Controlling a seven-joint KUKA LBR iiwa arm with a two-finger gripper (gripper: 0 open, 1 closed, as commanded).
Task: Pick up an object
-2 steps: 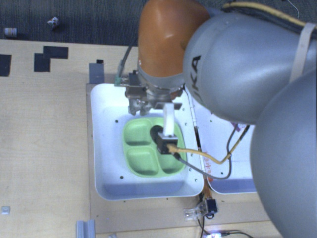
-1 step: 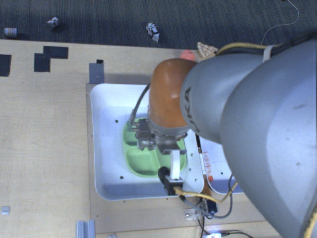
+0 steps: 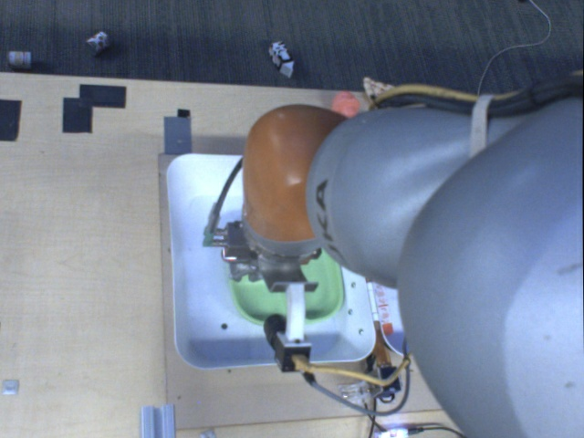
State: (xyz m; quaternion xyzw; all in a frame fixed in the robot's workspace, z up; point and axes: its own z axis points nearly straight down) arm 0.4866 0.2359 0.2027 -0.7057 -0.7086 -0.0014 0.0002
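Observation:
A light green, rounded-square object (image 3: 328, 292) like a shallow dish lies in the left white bin (image 3: 196, 245), toward its near right part. My gripper (image 3: 278, 286) reaches down right over it, and the wrist and orange band (image 3: 278, 176) cover most of the green object. The fingertips are hidden under the wrist housing.
The big grey arm body (image 3: 456, 245) hides the right bin. A printed card or package (image 3: 388, 313) peeks out at the arm's edge by the bin's right side. Cables (image 3: 342, 372) trail at the bin's front edge. Small bits of debris (image 3: 281, 57) lie on the dark floor beyond the bench.

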